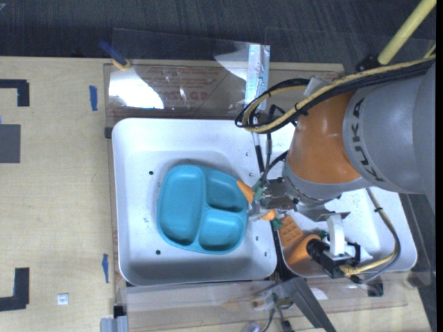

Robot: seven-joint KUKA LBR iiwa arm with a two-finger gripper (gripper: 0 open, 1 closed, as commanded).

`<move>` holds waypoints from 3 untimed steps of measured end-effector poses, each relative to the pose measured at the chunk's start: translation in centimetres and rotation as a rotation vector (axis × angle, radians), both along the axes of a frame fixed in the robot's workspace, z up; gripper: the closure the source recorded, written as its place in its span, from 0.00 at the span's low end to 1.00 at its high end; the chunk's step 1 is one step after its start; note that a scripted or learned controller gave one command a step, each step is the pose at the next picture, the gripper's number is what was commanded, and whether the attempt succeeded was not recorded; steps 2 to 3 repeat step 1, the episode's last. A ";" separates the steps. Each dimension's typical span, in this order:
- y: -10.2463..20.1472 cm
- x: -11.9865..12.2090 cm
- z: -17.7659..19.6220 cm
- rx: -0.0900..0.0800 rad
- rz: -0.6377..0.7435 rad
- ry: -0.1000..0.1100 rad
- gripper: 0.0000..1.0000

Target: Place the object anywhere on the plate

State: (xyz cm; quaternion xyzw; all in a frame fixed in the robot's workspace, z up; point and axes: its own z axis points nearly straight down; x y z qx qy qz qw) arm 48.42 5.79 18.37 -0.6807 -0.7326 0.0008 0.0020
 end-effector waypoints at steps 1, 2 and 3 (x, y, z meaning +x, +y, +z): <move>-0.2 0.0 0.0 -0.001 -0.003 -0.001 0.00; -0.2 0.0 0.0 -0.001 -0.003 -0.001 0.00; -0.2 0.0 0.0 -0.001 -0.003 -0.001 0.00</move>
